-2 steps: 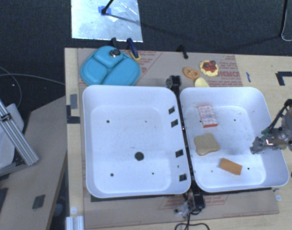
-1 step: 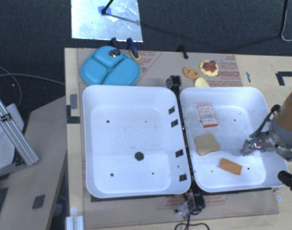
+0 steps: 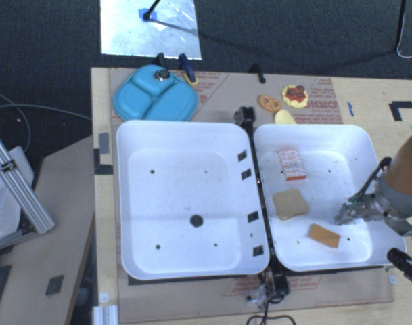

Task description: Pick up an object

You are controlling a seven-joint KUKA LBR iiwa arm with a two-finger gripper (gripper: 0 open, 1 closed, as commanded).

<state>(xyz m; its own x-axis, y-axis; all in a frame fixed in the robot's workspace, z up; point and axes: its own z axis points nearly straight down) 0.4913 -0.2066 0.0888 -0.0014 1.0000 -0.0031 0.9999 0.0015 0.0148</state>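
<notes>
Where fingers (image 3: 346,215) hover: orange block (image 3: 324,235) near, toast (image 3: 289,203) beyond.

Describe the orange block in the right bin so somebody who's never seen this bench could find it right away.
Start at the right-hand white bin, the one the arm reaches into. Near its front edge lies the orange block, a flat rectangle just left of the gripper. Unlike the tan bread slice and the red-and-white packet behind it, it is plain orange with straight sides.
</notes>
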